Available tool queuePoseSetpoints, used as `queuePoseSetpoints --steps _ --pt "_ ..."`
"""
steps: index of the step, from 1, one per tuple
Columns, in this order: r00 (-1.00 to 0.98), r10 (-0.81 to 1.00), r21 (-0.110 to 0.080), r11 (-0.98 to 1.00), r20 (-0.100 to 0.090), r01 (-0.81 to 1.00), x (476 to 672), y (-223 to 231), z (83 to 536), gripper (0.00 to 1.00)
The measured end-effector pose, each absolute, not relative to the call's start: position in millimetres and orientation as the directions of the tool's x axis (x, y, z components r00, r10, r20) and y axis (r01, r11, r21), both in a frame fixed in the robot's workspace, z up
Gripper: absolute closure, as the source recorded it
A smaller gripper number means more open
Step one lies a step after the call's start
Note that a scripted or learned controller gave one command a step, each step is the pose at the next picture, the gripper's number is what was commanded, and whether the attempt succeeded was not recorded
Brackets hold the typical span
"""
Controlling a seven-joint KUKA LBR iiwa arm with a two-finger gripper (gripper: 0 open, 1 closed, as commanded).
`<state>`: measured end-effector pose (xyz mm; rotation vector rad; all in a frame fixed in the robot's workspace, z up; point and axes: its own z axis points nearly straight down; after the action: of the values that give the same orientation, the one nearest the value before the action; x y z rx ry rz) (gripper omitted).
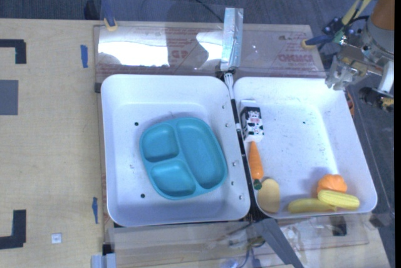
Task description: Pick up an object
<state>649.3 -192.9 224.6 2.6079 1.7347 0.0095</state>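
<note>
Carrot (pixel 255 161) in right bin (pixel 301 107), near banana (pixel 338 200).

Bins on the bench
A blue divided tray (pixel 182 158) lies mid left bin (pixel 119 97); right bin (pixel 294 94) sits at its 3 o'clock.

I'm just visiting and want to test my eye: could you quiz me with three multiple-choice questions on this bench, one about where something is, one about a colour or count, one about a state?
1. Where does the blue divided plate lie?
A. left bin
B. right bin
C. on the wooden bench

2. How many compartments has the plate?
A. two
B. three
C. five

3. How does the carrot lie?
A. gripped in the air
B. on the plate
C. loose along the right bin's left wall

Key: 1 A, it sits in the left bin; 2 B, three hollows show; 3 C, it rests by the wall, above a pear.
</note>
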Motion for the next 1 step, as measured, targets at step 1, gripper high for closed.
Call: queuePoseSetpoints --steps 1 --pt "0.440 0.898 -0.014 -0.440 -0.003 0.898 663.2 -215.3 121.7 1.00"
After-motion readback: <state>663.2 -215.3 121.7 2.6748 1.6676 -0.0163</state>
